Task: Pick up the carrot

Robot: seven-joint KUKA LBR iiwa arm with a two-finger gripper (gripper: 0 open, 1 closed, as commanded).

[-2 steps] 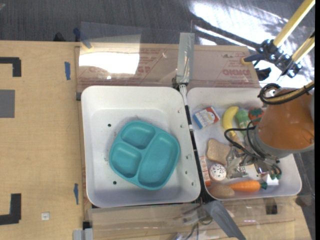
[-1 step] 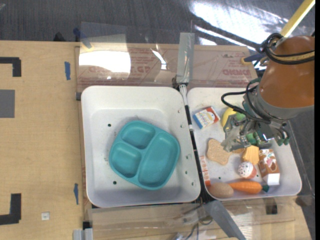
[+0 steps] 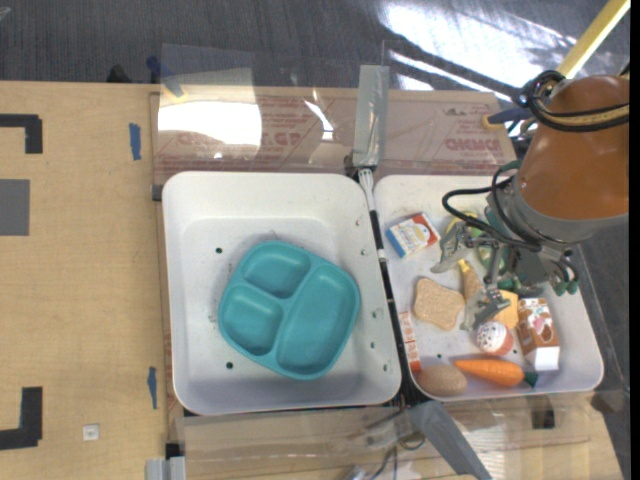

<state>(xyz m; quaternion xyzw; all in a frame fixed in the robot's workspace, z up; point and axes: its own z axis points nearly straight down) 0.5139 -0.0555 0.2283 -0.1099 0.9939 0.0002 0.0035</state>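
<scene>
Currently, we list the items from largest to smallest.

Left bin (image 3: 190, 298): we see it bearing a teal divided plate (image 3: 288, 309), set at a slant near its middle; we judge it to be a drop-off side, well apart from the work.
Right bin (image 3: 585, 353): we see the small items crowded here, so we judge picking takes place on this side.
Arm (image 3: 580, 153): we see it reaching in from the right, its orange band above the right bin.
Gripper (image 3: 490, 308): we see it lowered among the clutter, above a bread slice (image 3: 437, 304) and a white ball (image 3: 491, 338); we cannot tell its opening or any hold.
Carrot (image 3: 490, 371): we see it lying flat along the right bin's near wall, orange, tapered, with a green end pointing right, just beside a brown potato-like piece (image 3: 441, 377).
</scene>
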